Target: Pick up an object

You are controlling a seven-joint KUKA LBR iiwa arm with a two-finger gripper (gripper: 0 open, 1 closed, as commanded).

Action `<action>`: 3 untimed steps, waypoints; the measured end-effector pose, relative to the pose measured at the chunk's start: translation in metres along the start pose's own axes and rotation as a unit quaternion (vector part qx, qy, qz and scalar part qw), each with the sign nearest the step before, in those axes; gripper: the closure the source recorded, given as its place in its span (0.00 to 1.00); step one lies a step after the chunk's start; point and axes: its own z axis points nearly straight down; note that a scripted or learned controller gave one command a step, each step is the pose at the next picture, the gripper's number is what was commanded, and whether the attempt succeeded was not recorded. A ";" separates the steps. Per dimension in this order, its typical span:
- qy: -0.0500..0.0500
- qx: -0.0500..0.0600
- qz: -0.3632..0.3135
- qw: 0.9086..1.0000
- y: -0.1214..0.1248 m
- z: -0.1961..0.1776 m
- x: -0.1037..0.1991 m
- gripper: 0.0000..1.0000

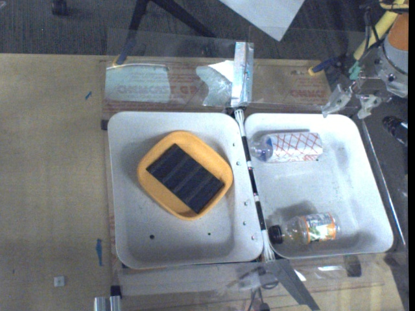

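We see two white bins side by side on the tabletop (pixel 52 173). Left bin (pixel 130 238) holds an orange-yellow pad (pixel 152 196) w/ a dark ribbed panel on top, lying tilted approx. in the bin's middle, closer to the far wall.

Right bin (pixel 363 193) holds two bottles, well apart. Nearer the far wall: a clear bottle w/ red-and-white label (pixel 295 146), lying on its side, cap end twd the divider btwn the bins. Nearer the front wall: a bottle w/ orange label (pixel 308 229), also on its side, dark cap pointing twd the divider, amber liquid visible inside.

The end effector (pixel 350 101) sits at the far right corner of the right bin, above the rim, not over either bottle. Two pale fingers (pixel 337 101) point down w/ a gap btwn them, so we read it as spread apart, nothing btwn the fingers. Arm w/ cables and an orange bit shows at the upper right.

Behind the bins: a strip of clear plastic w/ foil-like tape (pixel 241 76) standing up near the divider. A chair base (pixel 130 2) and a white sheet (pixel 259 2) on the floor beyond.
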 end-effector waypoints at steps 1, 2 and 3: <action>0.000 0.000 -0.125 0.992 0.017 0.090 0.083 0.00; -0.001 -0.002 -0.166 0.986 0.020 0.151 0.079 0.00; 0.000 -0.002 -0.174 0.985 -0.025 0.180 0.067 0.00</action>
